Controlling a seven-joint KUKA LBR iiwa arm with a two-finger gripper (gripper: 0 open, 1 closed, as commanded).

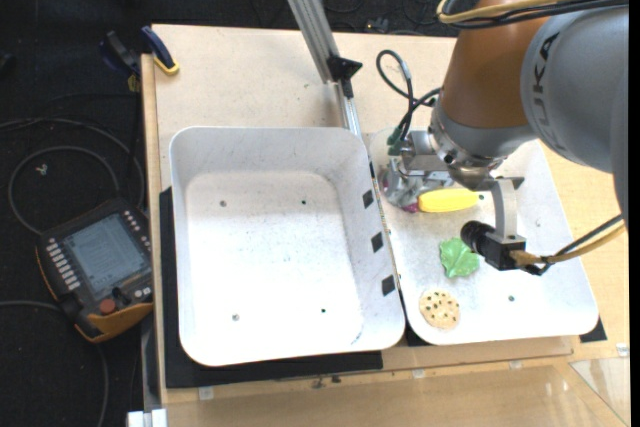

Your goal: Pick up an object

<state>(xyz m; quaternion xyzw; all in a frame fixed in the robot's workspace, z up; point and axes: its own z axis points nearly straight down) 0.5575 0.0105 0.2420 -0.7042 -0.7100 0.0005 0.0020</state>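
**Overhead, the arm hangs low in the right bin**

Broadly, the table (250, 55) carries two white bins. The left bin (265, 245) sits beside the right bin (560, 300), over which the grey and orange arm (520, 65) reaches. Its gripper (415, 180) is down at the bin's rear left; whether the jaws are wide or narrow, I cannot tell. A yellow banana-shaped toy (448, 202) lies just beside it, a green leafy piece (459, 259) nearer the front, a round cookie (439, 308) nearest.

A grey-screened handheld control pendant with an orange underside (97, 263) lies on the dark floor, left of the pale wooden bench (250, 75). A slanted silver aluminium rail (305, 0) crosses the bench's far edge.
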